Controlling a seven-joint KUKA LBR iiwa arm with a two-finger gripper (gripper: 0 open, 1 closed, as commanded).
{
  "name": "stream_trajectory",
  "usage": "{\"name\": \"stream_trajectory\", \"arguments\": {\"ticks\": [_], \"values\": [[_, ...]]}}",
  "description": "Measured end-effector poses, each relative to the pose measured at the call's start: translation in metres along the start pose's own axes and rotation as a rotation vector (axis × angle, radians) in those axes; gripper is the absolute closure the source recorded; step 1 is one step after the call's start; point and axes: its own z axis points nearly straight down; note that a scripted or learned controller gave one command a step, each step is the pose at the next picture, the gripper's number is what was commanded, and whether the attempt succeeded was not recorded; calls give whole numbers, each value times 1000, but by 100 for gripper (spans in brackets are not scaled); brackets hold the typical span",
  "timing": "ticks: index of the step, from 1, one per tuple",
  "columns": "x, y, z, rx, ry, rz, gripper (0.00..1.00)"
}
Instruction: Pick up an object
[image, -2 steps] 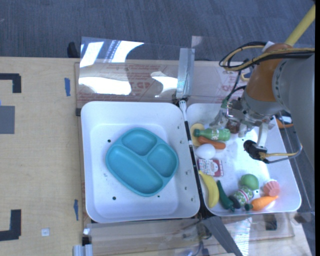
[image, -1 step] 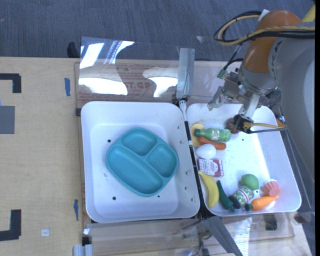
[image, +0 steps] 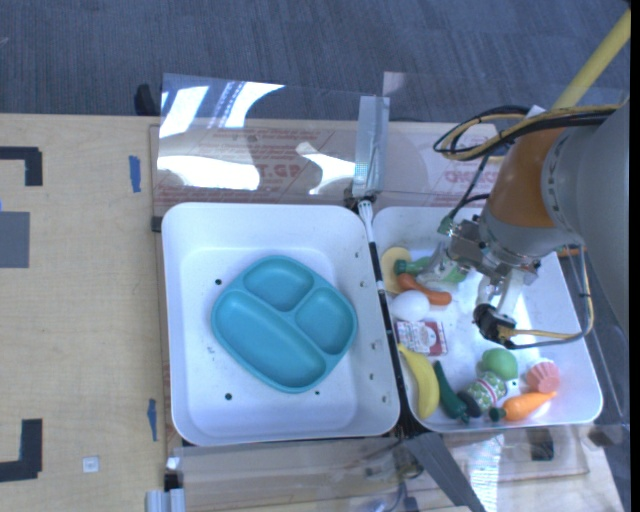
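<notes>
My gripper (image: 446, 264) hangs low over the back left part of the right bin (image: 570, 330), reaching in from the grey arm with its orange band (image: 520, 190). Just beneath and beside it lie a small green piece (image: 407, 268), a yellow piece (image: 394, 260) and a small orange carrot (image: 436, 296). A white egg (image: 408, 304) rests a little nearer, with a red-and-white packet (image: 421, 336) below it. Nothing visibly sits in the gripper.
Nearer the front of the right bin lie a banana (image: 421, 381), a dark green cucumber (image: 455, 401), a green apple (image: 498, 362), a pink shell (image: 543, 376) and an orange carrot (image: 527, 405). The left bin (image: 190, 250) holds a teal divided plate (image: 284, 322). Cables loop above the arm.
</notes>
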Motion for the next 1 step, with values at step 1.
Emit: {"name": "stream_trajectory", "arguments": {"ticks": [1], "values": [[-23,7,-7,-5,3,-131,0]]}}
